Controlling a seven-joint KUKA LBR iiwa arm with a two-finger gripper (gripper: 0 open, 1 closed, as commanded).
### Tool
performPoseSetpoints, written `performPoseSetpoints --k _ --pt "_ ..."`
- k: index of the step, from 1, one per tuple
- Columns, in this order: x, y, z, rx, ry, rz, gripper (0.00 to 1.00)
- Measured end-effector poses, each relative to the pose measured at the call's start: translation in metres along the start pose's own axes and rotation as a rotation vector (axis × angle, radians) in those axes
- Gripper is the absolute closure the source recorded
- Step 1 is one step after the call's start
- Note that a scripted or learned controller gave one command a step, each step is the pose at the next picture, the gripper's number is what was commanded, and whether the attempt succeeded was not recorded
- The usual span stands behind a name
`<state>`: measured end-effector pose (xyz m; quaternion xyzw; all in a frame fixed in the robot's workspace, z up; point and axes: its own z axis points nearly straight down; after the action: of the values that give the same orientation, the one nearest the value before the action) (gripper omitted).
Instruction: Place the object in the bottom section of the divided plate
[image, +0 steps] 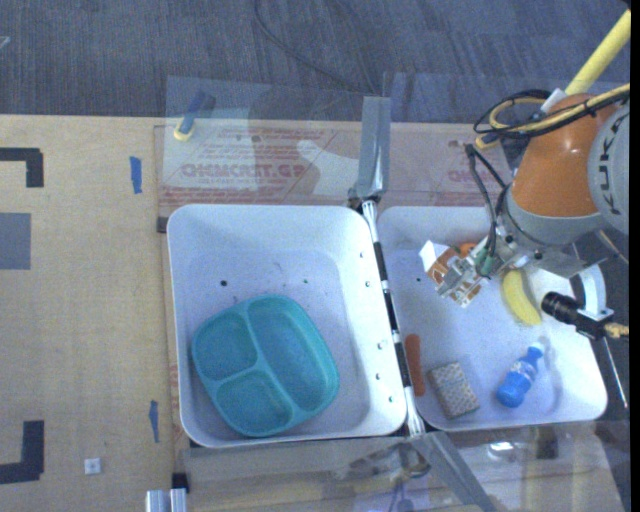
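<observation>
"KUK" on arm (612, 170)

Grey arm (575, 170) reaches in from the right; end effector (458, 277) low.

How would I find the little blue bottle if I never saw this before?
Look in the right white bin, the one without the teal plate. Go to its lower right corner, below the yellow banana. The bottle lies there, the only blue thing in that bin, right of the speckled sponge.
</observation>
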<state>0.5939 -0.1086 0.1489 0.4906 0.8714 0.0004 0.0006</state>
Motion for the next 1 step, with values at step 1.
performPoseSetpoints --k 1 --pt "0.0849 0.0045 -0.0332 0.004 0.003 -0.074 1.00"
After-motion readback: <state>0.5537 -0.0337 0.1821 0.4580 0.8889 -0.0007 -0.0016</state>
